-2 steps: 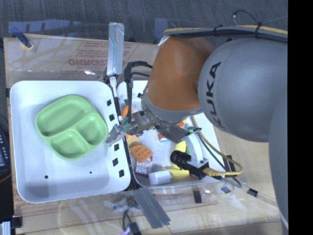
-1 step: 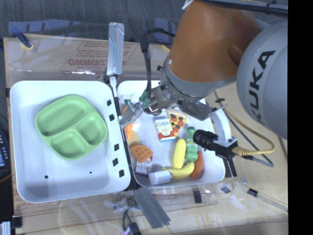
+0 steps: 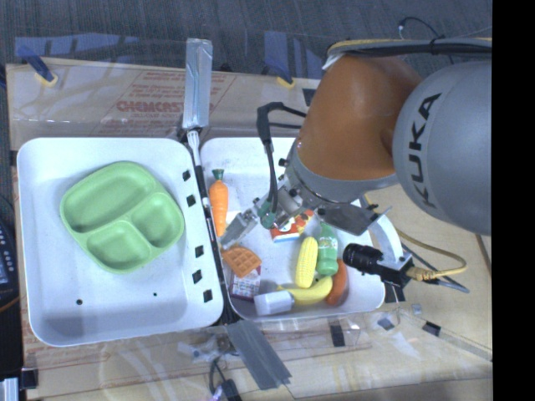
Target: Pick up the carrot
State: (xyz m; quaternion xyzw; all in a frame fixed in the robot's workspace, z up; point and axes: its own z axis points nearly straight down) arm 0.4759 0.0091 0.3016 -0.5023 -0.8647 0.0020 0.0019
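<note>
Two white bins (image 3: 50, 307) share the bench; the gripper (image 3: 242, 224), its opening impossible to judge, hovers just beside the carrot (image 3: 218, 203), which lies lengthwise up-left along the divider.

"KUKA" on the arm (image 3: 435, 153); "CHEMCAS" on the sheet (image 3: 150, 105).

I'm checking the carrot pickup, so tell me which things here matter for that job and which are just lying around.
Part of the job:
carrot, lying along the left wall of the right bin
claw, low in that bin, just right of the carrot

Just lying about:
green divided plate in the left bin
corn cob
banana
waffle
</note>
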